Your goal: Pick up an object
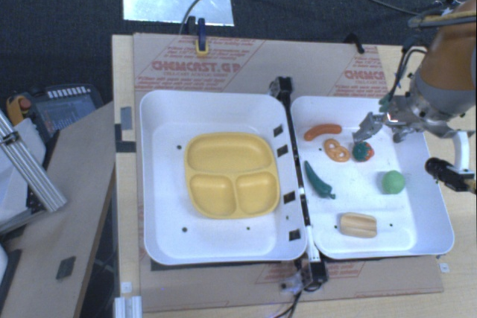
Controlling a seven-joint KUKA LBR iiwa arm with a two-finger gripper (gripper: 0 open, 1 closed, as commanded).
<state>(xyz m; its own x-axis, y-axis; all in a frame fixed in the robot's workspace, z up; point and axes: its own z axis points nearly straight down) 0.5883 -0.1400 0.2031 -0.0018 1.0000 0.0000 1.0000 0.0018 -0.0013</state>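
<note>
Yellow tray (227,175) in L bin (160,112).

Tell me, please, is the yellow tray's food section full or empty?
Empty: all three sections of the yellow tray show bare yellow plastic.

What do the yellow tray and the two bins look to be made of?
Yellow tray: likely moulded plastic, matte; its three compartments have soft rounded edges. Left bin and right bin: probably thin formed white plastic, slightly glossy, with rounded corners and rolled rims.

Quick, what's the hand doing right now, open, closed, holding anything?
Hand: cannot be told whether open or closed; it sits over the right bin, just above a small teal and red toy, with nothing visibly held.
</note>
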